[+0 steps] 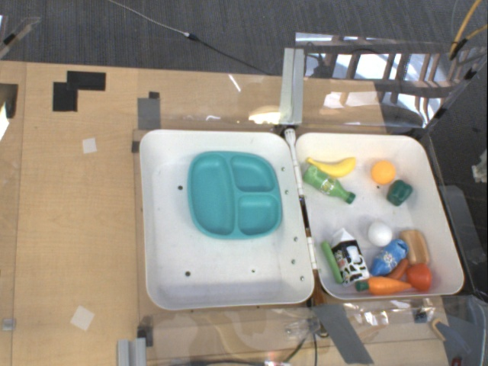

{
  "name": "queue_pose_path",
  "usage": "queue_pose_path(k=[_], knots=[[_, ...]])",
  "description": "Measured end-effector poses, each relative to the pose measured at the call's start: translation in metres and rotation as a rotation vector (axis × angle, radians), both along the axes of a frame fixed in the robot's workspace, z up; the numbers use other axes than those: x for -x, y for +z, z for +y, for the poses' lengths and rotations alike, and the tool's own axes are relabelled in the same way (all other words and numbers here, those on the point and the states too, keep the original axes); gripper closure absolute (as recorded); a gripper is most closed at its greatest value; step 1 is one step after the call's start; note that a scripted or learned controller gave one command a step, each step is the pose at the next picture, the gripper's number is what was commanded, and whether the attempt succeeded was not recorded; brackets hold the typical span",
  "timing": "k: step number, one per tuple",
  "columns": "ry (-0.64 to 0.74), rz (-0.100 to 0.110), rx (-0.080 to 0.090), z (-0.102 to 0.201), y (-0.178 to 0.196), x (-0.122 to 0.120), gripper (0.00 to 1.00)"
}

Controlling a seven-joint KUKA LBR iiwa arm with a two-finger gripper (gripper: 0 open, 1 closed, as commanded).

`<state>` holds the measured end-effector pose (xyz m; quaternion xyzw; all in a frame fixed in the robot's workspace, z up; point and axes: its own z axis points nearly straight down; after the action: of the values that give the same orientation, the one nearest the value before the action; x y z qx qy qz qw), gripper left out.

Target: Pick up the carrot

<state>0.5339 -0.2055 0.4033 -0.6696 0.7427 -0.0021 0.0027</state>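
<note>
The carrot (385,285) is orange with a green stub at its left end. It lies flat along the front wall of the right bin (436,175), between a black-and-white carton (349,261) and a red tomato (420,277). A blue bottle (390,258) rests just behind it.
The right bin also holds a banana (332,165), a green bottle (327,184), an orange (383,172), a dark green pepper (399,193), a white ball (379,233) and a bread roll (416,245). A teal divided plate (234,194) sits in the left bin (164,258).
</note>
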Motion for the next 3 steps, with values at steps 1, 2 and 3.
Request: queue_pose_path(k=[1, 2, 3], knots=[[0.284, 0.007, -0.003, 0.001, -0.147, 0.046, 1.00], [0.604, -0.006, 0.009, 0.019, -0.020, 0.043, 1.00], [0.999, -0.007, 0.013, 0.018, 0.075, 0.045, 1.00]])
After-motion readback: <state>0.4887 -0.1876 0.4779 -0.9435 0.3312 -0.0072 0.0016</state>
